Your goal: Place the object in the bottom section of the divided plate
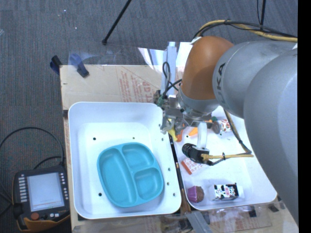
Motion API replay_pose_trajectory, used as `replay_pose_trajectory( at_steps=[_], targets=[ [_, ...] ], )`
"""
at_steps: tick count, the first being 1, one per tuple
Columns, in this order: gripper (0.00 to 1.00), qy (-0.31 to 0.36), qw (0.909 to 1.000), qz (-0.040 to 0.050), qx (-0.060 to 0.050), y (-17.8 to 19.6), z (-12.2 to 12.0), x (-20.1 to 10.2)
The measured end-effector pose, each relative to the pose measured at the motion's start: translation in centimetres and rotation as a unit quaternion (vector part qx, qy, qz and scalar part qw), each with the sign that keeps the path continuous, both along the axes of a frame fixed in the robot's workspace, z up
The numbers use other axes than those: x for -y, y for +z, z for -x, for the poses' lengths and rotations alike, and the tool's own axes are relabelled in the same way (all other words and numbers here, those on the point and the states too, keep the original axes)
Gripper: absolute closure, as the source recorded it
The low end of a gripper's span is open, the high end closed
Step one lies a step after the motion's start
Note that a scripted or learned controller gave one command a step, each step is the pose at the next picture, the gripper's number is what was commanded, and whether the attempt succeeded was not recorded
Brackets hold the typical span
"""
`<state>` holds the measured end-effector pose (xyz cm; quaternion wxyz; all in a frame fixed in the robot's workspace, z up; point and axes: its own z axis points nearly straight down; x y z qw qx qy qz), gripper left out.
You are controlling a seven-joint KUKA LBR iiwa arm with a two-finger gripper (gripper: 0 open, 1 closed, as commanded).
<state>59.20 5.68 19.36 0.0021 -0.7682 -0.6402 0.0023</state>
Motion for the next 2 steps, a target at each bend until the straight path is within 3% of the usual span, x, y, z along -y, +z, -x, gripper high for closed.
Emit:
replay_pose_trajectory(
  at_steps=[1,2],
  targets=[
    [0.00,0.000,1.0000,0.0000,0.000,0.01,0.00,0.01],
    [0.00,0.000,1.0000,0.0000,0.000,0.01,0.00,0.01]
  ],
)
